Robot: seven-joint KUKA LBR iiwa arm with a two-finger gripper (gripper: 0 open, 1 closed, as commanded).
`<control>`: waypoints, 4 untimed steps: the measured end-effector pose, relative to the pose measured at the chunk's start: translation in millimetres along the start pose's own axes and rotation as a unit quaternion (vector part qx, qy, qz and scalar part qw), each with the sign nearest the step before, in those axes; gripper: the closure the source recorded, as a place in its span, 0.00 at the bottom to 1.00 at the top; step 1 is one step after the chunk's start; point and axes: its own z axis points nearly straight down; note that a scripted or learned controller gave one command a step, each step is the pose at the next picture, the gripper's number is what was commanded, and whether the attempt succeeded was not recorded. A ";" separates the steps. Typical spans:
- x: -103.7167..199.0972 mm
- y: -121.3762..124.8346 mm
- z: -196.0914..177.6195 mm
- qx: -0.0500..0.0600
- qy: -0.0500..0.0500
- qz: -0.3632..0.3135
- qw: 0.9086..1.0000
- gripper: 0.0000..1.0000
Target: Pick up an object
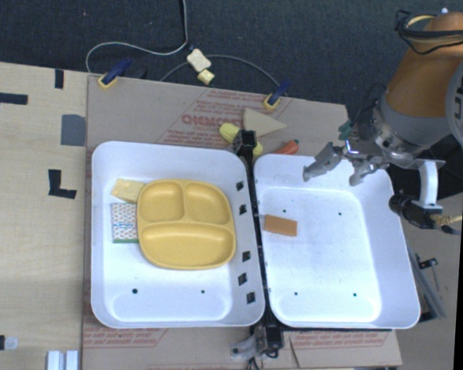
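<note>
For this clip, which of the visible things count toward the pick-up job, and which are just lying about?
Part of the job:
- gripper, open, over the right bin's far edge
- brown block in the right bin
- yellow divided plate, patterned card and pale yellow piece in the left bin

Just lying about:
- blue clamps
- white cable
- cardboard sheet
</note>
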 end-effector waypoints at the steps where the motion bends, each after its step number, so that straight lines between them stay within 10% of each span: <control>1: -3.5 12.4 118.2 0.006 0.000 0.001 1.000 0.00; 2: -10.6 3.6 190.9 -0.003 0.000 0.002 1.000 0.00; 3: -10.7 73.7 177.7 -0.004 -0.001 -0.001 1.000 0.00; 4: -9.7 10.7 189.7 -0.003 -0.001 0.001 1.000 0.00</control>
